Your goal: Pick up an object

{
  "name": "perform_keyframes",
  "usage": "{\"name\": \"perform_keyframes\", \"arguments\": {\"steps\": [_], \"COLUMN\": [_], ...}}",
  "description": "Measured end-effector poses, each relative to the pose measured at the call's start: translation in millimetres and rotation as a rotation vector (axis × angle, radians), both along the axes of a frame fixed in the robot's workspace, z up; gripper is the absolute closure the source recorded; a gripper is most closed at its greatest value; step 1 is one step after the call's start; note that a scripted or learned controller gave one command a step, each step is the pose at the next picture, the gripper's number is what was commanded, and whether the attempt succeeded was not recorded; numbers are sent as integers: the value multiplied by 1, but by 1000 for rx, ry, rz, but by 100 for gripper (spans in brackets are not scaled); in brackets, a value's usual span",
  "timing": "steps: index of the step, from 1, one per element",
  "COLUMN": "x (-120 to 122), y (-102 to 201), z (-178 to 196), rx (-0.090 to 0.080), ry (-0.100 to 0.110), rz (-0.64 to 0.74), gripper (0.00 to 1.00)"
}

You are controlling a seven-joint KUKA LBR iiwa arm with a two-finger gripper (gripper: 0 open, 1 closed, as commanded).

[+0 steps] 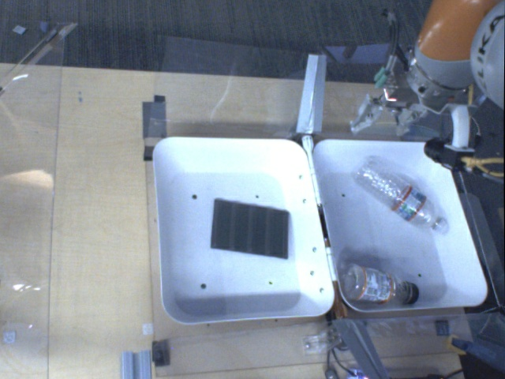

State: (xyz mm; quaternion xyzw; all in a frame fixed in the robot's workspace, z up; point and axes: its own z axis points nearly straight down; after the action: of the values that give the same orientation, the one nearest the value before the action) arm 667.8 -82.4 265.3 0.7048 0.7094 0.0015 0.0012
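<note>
My jaws (pixel 384 114) hang over the table behind the right bin (pixel 465 287), spread open and holding nothing.

"KUKA" lettering shows in part on my orange-banded arm (pixel 461 22); both bottle labels are too small to read. A clear plastic bottle (pixel 397 195) lies slantwise in the right bin, a stubbier dark-capped bottle (pixel 375 284) by its near wall, and a ribbed dark rectangular pad (pixel 250 228) lies flat in the left bin (pixel 177 172).
</note>
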Motion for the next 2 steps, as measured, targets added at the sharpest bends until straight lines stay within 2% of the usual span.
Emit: {"name": "perform_keyframes", "arguments": {"steps": [1, 2], "x": [-58, -75], "y": [-36, -113], "z": [-79, -134], "rx": [-1, -1], "ry": [0, 0], "rz": [109, 128], "gripper": [0, 0]}}
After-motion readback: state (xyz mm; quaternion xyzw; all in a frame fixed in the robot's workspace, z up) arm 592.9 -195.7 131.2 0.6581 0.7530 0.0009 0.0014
